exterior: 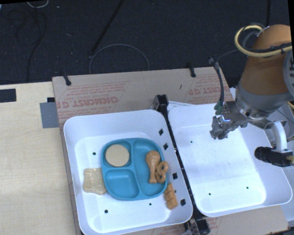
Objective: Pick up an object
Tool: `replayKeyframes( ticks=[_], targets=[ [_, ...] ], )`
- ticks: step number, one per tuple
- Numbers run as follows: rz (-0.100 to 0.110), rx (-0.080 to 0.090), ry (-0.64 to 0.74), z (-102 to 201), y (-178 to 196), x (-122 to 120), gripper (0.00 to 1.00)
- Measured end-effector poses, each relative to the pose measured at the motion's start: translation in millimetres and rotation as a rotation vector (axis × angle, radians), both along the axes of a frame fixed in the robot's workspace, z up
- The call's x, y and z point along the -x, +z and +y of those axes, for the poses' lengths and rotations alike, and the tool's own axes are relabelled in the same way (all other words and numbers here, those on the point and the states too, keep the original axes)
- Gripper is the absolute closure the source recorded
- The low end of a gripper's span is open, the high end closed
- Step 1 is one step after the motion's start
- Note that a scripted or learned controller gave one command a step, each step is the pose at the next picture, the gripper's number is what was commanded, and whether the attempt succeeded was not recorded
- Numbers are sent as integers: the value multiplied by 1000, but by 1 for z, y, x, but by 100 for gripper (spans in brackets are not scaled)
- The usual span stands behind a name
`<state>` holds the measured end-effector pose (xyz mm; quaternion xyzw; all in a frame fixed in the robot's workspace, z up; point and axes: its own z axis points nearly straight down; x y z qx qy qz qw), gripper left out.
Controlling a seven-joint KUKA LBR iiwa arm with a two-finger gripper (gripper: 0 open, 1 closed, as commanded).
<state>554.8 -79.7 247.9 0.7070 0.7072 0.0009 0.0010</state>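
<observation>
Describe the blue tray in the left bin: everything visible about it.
The blue tray looks like moulded plastic with rounded corners and three compartments. It lies flat in the left bin. A round tan disc sits in its upper-left compartment, a twisted tan piece in the right one; the lower-left holds nothing. A pale flat piece touches its left edge, and a small orange-brown piece lies by its lower-right corner.

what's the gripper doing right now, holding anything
Gripper: over the right bin, nothing visible between its fingers; open or shut cannot be told.

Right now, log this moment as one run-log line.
pincer: over right bin, nothing seen held | blue tray, round cookie, pretzel: left bin | pick: not yet done
</observation>
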Motion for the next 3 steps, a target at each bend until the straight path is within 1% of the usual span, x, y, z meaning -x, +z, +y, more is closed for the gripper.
replayKeyframes(
  ticks=[1, 2, 3],
  targets=[
    [4, -2, 4, 49, 5, -1, 100],
    [7, -1, 3, 108, -2, 4, 100],
    [5, -2, 4, 159, 1, -4, 100]
  ],
)
